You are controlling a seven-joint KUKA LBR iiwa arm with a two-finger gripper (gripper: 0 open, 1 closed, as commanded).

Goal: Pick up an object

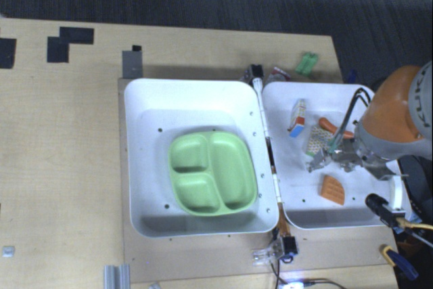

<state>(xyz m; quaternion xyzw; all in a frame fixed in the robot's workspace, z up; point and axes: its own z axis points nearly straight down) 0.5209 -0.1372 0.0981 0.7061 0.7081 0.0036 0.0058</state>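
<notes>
On the bench (61, 166), nearest the camera, cables and a small connector (287, 247) lie just below the gap between the two bins. In the left bin (139, 145) sits a green tray (212, 171) with three compartments, a little toward the near side and well apart from the walls. In the right bin (298, 213) an orange wedge (332, 189) lies closest to the near wall; just beyond it the gripper (325, 158) hangs low over the floor of the bin, the arm (399, 118) coming in from the right with its orange band above the wrist. Whether the gripper is spread or closed cannot be told, as its tip is a blur of grey metal. Just beside it lies a speckled piece (316, 141), partly under the tip, with a small orange bit (327, 124) next to it. Farther back lies a white stick (297, 118) with red and blue marks. Beyond the bin, on the bench, rests a green item (306, 63).
</notes>
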